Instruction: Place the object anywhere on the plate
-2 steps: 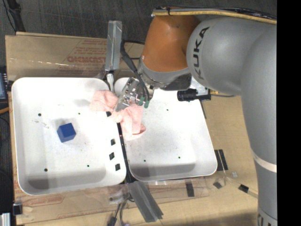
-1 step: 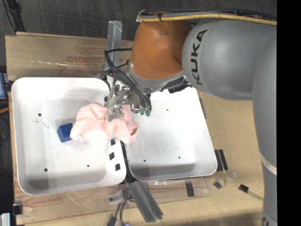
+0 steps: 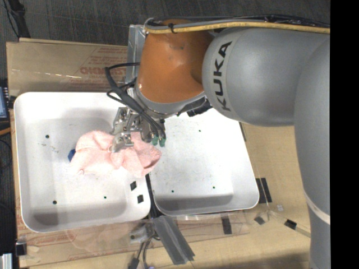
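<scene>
A crumpled pink cloth [image 3: 109, 153] lies in the right half of the left bin [image 3: 39, 178], and its right end reaches the rim between the bins. A small blue thing [image 3: 72, 154] peeks out at the cloth's left edge. My gripper [image 3: 124, 136] hangs below the orange wrist band [image 3: 168, 60], right over the cloth's upper right part, and its metal tip touches or nearly touches the fabric. The cloth hides whatever lies under it.
The right bin [image 3: 196, 172] sits beside the left one, its upper part covered by the arm's big grey body [image 3: 263, 66]. Cardboard [image 3: 61, 66] lines the bench behind the bins. Black cables [image 3: 120, 88] loop near the wrist.
</scene>
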Action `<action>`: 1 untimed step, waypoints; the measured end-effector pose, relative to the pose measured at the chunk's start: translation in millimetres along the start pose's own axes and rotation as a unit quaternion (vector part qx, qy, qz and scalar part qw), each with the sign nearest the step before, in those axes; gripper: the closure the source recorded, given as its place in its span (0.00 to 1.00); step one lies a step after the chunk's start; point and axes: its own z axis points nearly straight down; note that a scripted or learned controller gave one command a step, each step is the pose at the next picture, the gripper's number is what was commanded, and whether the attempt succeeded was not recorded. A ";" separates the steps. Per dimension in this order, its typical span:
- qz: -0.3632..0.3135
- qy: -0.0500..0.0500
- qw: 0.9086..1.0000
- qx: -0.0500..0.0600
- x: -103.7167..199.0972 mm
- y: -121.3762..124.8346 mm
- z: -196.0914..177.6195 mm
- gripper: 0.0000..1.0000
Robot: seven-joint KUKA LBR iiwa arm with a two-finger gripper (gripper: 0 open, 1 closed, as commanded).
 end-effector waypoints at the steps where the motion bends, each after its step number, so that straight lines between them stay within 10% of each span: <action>1: 0.000 0.000 1.000 0.000 28.2 45.5 -5.9 1.00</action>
